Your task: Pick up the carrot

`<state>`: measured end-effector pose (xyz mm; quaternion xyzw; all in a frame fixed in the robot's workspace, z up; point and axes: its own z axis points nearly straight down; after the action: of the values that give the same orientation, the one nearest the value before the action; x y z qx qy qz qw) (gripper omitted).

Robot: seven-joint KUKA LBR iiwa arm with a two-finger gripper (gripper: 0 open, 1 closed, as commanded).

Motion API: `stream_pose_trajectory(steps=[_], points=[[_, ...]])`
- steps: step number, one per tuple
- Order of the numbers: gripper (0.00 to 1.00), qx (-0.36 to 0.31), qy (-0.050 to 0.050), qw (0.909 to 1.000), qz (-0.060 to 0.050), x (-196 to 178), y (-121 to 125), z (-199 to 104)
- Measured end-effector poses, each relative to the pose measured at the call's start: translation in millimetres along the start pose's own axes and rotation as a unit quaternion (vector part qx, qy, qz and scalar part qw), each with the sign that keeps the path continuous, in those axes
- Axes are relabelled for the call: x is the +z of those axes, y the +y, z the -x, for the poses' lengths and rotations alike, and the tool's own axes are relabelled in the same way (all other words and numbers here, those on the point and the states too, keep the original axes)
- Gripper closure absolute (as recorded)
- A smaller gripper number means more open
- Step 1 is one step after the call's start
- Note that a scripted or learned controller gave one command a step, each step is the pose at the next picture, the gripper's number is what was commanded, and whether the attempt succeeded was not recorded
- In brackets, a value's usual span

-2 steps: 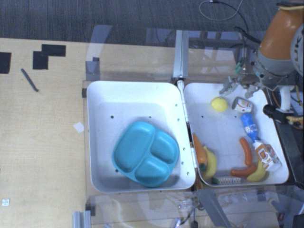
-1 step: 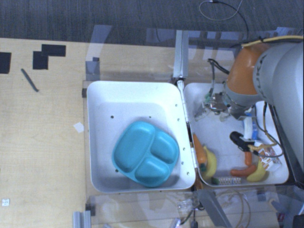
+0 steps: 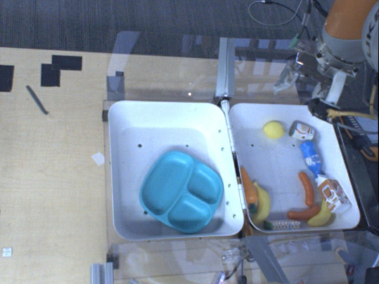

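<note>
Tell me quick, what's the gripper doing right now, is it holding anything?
Gripper: above the right bin's far edge, nothing between its fingers; open or shut cannot be told.

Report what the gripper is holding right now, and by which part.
Nothing is held. The gripper hangs above the far edge of the right bin, while the carrot lies in that bin's near left corner.
</note>
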<state>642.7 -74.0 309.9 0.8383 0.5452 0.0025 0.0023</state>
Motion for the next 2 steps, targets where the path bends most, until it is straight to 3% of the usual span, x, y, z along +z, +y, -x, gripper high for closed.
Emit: stream_pose_trajectory(steps=[1,2], points=[[0.00,-0.060,0.000,0.9982,-0.003,119,-69,-88],[0.00,0.071,0.000,0.9975,-0.003,124,-106,-30]])
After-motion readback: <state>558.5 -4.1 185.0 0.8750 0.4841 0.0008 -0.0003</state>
